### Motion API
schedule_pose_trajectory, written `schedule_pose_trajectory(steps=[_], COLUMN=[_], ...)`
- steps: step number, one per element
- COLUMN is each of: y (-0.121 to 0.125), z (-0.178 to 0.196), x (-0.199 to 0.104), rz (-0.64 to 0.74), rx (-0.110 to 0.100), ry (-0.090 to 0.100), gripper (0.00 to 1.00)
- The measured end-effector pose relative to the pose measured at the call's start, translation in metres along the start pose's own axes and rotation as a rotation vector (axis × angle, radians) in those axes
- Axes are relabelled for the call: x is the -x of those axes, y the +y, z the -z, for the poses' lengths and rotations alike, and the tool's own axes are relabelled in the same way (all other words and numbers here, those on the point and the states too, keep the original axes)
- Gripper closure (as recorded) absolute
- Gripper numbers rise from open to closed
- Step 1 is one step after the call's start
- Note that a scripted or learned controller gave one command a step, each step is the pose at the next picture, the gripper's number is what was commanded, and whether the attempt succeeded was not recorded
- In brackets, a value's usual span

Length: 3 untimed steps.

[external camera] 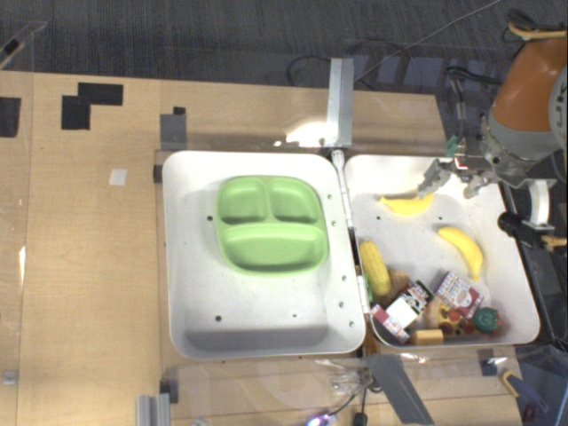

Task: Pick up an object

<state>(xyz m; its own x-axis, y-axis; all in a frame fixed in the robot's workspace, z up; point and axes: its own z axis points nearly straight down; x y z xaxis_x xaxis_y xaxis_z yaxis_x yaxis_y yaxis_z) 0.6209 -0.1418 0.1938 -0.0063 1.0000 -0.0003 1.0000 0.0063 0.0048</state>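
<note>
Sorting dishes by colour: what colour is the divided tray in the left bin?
Light green tray, seen clearly in the camera view.

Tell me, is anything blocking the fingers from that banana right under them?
Nothing visible does. The gripper hangs open just above the banana at the back of the right bin; the second banana and the toy pile lie nearer the front.

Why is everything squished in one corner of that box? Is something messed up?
Nothing looks broken or spilled. The right bin just has its small toys heaped in the near corner, with the corn beside them. Two bananas lie apart. The green plate sits flat.
</note>
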Motion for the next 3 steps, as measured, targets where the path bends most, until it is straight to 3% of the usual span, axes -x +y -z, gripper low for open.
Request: schedule_pose_trajectory(steps=[1,2,3], y=[-0.001,-0.034,-0.031], z=[-0.104,-0.103,-0.09], x=[0.01,0.045,0.043], rz=[-0.04,0.083,0.086], rx=[0.008,0.009,0.017], ry=[-0.002,-0.003,-0.002], gripper=[0.0,0.0,1.0])
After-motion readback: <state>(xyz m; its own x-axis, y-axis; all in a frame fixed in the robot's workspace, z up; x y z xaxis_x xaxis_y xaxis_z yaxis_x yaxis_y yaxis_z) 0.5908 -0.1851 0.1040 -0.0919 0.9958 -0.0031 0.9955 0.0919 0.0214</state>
